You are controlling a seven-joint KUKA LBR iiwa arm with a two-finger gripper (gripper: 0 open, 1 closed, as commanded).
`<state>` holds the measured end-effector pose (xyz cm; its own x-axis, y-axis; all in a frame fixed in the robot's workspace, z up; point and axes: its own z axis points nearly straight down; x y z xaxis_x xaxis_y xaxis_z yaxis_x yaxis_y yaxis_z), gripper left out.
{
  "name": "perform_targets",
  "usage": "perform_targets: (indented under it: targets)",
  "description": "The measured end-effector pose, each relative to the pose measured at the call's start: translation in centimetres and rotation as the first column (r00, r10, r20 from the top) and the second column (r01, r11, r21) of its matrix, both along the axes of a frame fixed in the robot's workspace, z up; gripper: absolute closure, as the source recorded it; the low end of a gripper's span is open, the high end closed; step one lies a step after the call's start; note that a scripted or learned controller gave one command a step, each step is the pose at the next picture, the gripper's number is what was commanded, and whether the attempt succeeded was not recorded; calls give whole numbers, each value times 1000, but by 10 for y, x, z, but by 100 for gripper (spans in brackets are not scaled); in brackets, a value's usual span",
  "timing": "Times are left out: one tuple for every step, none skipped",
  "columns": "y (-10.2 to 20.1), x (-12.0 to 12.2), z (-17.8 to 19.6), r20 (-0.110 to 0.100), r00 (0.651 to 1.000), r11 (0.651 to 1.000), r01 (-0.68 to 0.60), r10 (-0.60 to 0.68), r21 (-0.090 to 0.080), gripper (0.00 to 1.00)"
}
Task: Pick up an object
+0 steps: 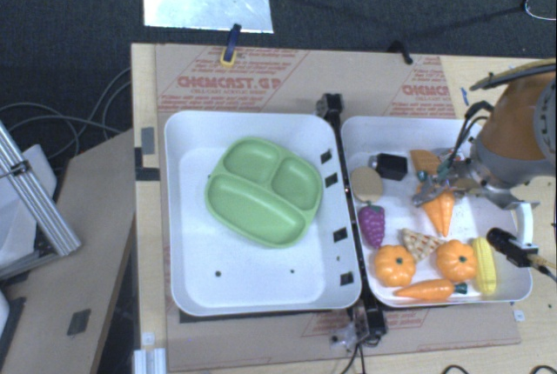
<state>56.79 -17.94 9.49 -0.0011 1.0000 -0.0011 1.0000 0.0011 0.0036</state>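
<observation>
Dark carpet surrounds a cardboard-topped bench (287, 76) carrying two shallow white bins side by side. Toy food crowds the right bin (365, 133): an orange cone-shaped piece (439, 211) lies near the middle, and the gripper (435, 181) sits just above its wide end, close enough that contact cannot be judged (its state cannot be told from this slant either). Around the cone lie a tan slab (425, 160), a black block (390, 164), a beige oval (366, 183), purple grapes (372, 224), a pizza slice (419, 242), two small pumpkins (392, 264) and (455, 259), a carrot (426, 290), and yellow corn (485, 264). The left bin (187, 146) holds a green divided plate (263, 190). The arm (518, 133) reaches in from the right edge.
</observation>
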Motion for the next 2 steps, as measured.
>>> perform_targets:
  targets:
    - [7, -5, 48, 0, 1000, 1000, -3, 3, 0, 100]
    - [3, -5, 111, 1, 1000, 1000, -3, 3, -1, 100]
